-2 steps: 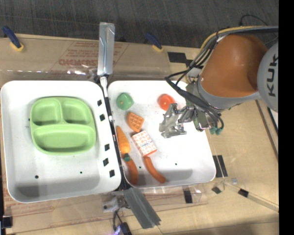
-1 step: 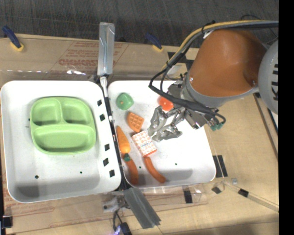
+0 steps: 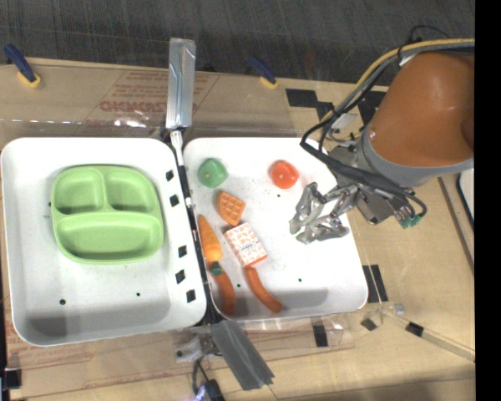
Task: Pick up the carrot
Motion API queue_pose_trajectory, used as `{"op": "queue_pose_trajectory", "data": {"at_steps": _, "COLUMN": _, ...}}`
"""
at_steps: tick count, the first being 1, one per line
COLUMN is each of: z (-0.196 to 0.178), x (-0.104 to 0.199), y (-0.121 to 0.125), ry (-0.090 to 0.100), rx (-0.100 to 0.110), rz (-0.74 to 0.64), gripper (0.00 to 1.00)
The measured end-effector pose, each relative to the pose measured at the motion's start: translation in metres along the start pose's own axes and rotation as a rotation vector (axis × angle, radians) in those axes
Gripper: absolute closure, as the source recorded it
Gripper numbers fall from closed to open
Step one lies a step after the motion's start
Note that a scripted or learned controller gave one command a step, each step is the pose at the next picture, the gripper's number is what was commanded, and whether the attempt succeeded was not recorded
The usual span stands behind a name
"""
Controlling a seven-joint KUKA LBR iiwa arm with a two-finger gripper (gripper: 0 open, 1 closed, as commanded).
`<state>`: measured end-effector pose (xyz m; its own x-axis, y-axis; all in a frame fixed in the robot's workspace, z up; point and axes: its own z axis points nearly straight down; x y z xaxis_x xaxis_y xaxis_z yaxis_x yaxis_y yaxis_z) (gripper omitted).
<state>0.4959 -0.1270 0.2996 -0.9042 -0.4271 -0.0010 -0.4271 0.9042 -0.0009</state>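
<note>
The carrot [image 3: 209, 239] is a slim orange piece with a green end, lying lengthwise along the left wall of the right bin [image 3: 334, 266]. My gripper [image 3: 311, 228] hovers over the bin's right half, well to the right of the carrot and apart from it. Its metal fingers [image 3: 303, 211] are open with nothing between them.
Beside the carrot lie a small patterned box [image 3: 245, 245], a waffle piece [image 3: 230, 205] and two sausage-like pieces [image 3: 263, 289] [image 3: 224, 292]. A green round item [image 3: 212, 172] and a red tomato [image 3: 284, 174] sit at the back. The left bin [image 3: 33, 291] holds a green divided plate [image 3: 108, 211].
</note>
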Motion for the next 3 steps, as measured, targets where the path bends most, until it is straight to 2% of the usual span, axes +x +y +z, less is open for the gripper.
{"op": "queue_pose_trajectory", "data": {"at_steps": 1, "z": 0.028, "x": -0.043, "y": 0.049, "ry": 0.002, "rx": -0.004, "rz": -0.428, "gripper": 1.0}}
{"op": "queue_pose_trajectory", "data": {"at_steps": 2, "z": 0.02, "x": -0.046, "y": 0.048, "ry": 0.001, "rx": -0.005, "rz": -0.434, "gripper": 1.0}}
{"op": "queue_pose_trajectory", "data": {"at_steps": 3, "z": 0.112, "x": -0.032, "y": 0.104, "ry": 0.002, "rx": -0.006, "rz": -0.596, "gripper": 1.0}}
